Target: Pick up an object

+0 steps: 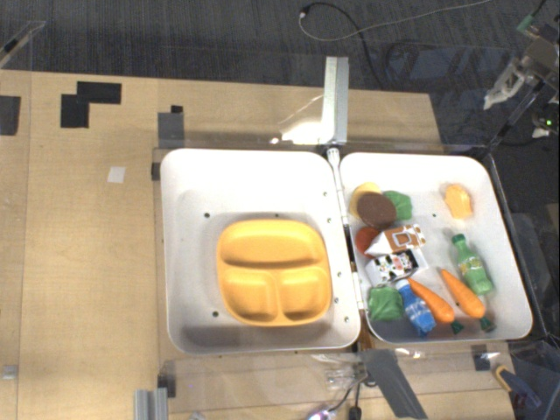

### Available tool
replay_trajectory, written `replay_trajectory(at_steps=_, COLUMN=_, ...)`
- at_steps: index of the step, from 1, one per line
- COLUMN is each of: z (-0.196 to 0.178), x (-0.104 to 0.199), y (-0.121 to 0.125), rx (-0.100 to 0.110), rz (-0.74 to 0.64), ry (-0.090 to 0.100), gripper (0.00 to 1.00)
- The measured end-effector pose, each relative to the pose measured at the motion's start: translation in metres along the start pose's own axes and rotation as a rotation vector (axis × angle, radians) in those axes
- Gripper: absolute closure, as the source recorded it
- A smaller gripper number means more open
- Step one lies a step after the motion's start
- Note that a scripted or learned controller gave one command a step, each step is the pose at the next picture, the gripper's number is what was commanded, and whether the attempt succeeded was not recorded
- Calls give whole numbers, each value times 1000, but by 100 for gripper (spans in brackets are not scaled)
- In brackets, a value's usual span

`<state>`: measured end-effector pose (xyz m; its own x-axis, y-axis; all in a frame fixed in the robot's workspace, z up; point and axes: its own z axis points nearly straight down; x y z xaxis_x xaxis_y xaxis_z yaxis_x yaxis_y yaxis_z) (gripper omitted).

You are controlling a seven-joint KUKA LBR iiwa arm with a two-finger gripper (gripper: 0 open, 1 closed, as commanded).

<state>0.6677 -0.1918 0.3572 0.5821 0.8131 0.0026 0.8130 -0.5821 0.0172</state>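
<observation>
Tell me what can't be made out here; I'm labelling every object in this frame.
- Claw: small, blurred at camera view's top right; finger state unreadable.
- Carton: print too small to read.
- Red item: mostly hidden under the carton and brown disc.
- Yellow item: half hidden by the disc.

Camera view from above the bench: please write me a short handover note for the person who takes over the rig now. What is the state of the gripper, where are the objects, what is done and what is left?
Gripper: raised at the upper right, outside the bins; nothing visible in it, finger state unclear.
Left bin: holds the yellow divided tray.
Right bin: holds all loose objects, among them two carrots, a green bottle, a blue bottle, a small carton, a brown round piece and an orange piece.
Done: nothing picked up.
Left: descend into the right bin, grasp one object, lift it.
</observation>
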Motion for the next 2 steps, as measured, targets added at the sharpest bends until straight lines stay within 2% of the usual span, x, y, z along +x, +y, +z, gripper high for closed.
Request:
replay_trajectory(at_steps=1, z=-12, x=3, y=0, rx=-5, rz=-10, ry=0, gripper=100)
replay_trajectory(at_steps=2, z=-77, x=46, y=-29, rx=11, rz=-229, ry=1, gripper=100)
